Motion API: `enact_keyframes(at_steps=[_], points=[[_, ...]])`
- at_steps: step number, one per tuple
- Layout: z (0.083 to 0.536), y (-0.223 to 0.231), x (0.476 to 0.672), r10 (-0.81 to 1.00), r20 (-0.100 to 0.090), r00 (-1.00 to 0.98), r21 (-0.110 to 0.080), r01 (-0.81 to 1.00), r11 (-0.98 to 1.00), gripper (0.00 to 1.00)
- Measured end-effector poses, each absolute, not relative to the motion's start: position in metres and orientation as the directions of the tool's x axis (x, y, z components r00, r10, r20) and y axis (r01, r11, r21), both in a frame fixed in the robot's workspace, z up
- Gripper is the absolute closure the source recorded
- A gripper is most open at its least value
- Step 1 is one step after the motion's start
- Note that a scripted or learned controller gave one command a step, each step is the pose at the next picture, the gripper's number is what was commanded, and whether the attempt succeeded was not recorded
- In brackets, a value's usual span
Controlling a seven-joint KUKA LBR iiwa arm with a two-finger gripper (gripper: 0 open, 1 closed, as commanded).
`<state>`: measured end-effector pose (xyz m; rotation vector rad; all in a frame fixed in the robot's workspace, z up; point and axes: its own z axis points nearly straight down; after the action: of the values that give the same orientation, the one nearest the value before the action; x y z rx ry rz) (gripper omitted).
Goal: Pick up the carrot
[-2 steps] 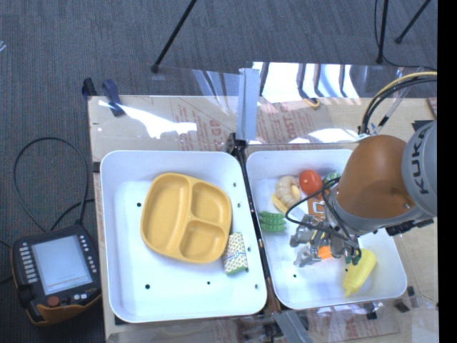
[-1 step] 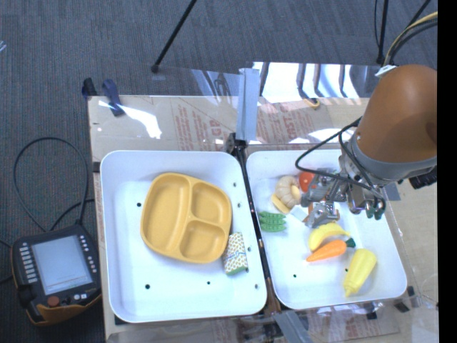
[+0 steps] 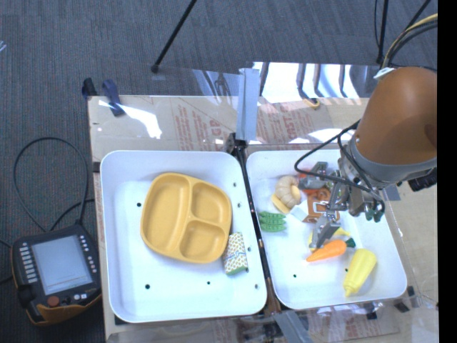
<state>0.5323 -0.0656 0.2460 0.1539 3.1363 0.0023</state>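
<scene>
Below, grey carpet, bench (image 3: 171,123), 2 white bins, tool (image 3: 326,229) over carrot (image 3: 328,251), grip state unclear

Orange carrot (image 3: 327,250), yellow corn (image 3: 359,271), green pods (image 3: 272,221), yellow tray (image 3: 187,217), perhaps speckled sponge (image 3: 235,253).

The left white bin (image 3: 121,291) holds a yellow divided plate (image 3: 187,218) with three compartments, lying flat toward the bin's centre. A small patterned block (image 3: 235,253) sits just beside the plate's lower right edge. The right white bin (image 3: 285,284) contains a green pea pod (image 3: 272,221) near its left wall, a pale bread-like piece (image 3: 288,189) just above it, and a yellow corn cob (image 3: 359,271) toward the lower right. A handheld control pendant (image 3: 56,270) with a grey screen lies on the dark carpet, left of the bench, its black cable (image 3: 28,166) looping above it.
</scene>
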Motion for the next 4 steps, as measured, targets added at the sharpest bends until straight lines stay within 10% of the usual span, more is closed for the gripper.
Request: enact_keyframes(at_steps=[1, 2, 3, 4], points=[[0.120, -0.110, 0.505, 0.379, 0.004, -0.925, 0.000, 0.379, 0.925, 0.00], [0.086, -0.125, 0.488, 0.349, 0.005, -0.937, 0.000, 0.349, 0.937, 0.00], [0.096, -0.124, 0.489, 0.346, 0.003, -0.938, 0.001, 0.346, 0.938, 1.00], [0.212, -0.133, 0.500, 0.195, -0.006, -0.981, 0.001, 0.195, 0.981, 1.00]])
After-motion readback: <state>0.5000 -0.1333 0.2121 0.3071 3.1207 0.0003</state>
